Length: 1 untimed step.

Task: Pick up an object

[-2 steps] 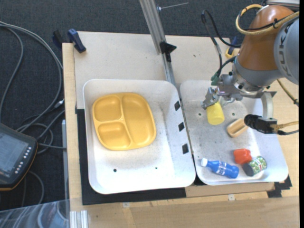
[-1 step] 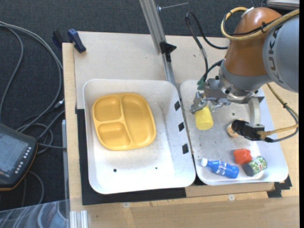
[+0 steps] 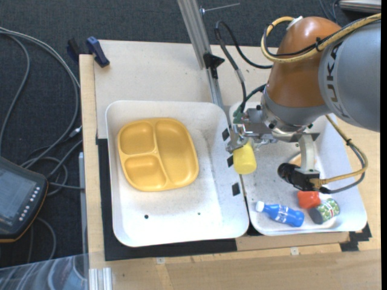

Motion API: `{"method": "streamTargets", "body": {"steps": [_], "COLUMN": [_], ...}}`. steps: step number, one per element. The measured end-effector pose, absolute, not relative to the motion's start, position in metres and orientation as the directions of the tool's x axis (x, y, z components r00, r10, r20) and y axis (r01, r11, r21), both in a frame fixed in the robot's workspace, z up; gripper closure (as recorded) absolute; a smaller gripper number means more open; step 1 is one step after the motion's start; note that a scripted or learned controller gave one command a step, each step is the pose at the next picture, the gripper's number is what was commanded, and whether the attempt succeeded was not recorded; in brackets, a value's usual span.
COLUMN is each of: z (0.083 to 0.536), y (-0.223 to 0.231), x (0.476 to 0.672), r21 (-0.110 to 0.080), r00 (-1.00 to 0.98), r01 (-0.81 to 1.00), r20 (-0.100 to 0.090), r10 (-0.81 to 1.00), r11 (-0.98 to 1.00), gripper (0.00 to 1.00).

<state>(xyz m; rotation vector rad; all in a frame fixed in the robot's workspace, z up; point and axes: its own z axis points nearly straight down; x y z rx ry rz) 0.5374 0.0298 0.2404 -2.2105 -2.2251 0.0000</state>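
Pincer (image 3: 243, 142): poised over the seam where the two bins meet, pointing down; how far open, and whether anything is gripped, not discernible from this angle. Yellow cylinder (image 3: 245, 161): directly under the pincer's tip, upper end tucked against it, body overlapping the left rim of the right bin (image 3: 357, 207); whether clamped or merely touched, impossible to tell. Blue bottle with white cap (image 3: 280, 214): lying on its side along the right bin's near edge, cap pointing left, well apart from the cylinder. Red object (image 3: 308, 198): just right of the bottle and slightly behind it, kind unclear. Green-and-white patterned item (image 3: 327, 210): touching or almost touching the red object, near the bin's front right corner. Left bin (image 3: 181, 213): bearing a yellow three-compartment plate (image 3: 158, 154) towards its back left. Blue clamp (image 3: 97, 51): at the bench's far left corner. Metal pole (image 3: 192, 17): rising at a slant from behind the bins. Dark handheld screen unit (image 3: 18, 198): on the floor left of the bench, among cables.
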Motion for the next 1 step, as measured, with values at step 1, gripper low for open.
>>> {"method": "streamTargets", "body": {"steps": [1], "z": [0.2479], "y": [0.0811], "x": [0.5208], "r21": [-0.004], "r00": [-0.007], "r01": [1.000], "r20": [0.004], "r10": [1.000], "r11": [0.007], "gripper": [1.00]}}
